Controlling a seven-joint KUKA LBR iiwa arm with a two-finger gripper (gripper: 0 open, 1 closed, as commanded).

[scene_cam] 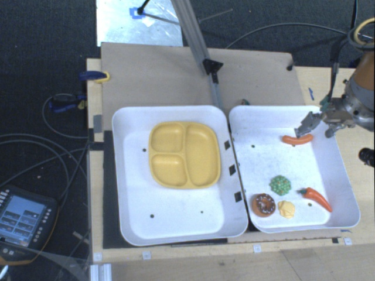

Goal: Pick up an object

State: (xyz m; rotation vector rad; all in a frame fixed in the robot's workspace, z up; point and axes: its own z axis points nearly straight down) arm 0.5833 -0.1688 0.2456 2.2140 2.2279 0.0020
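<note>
Hovering | fingers spread | sausage just below-left, untouched

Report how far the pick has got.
Done: nothing lifted yet. In hand: the gripper hangs open at the right bin's far side, just above the sausage, which lies on the floor. Left: close on an object and raise it; donut, carrot untouched.

yellow tray, orange sausage, green ball

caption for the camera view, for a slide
Gripper poised over a toy sausage in the right bin; yellow divided plate in the left bin.
</note>
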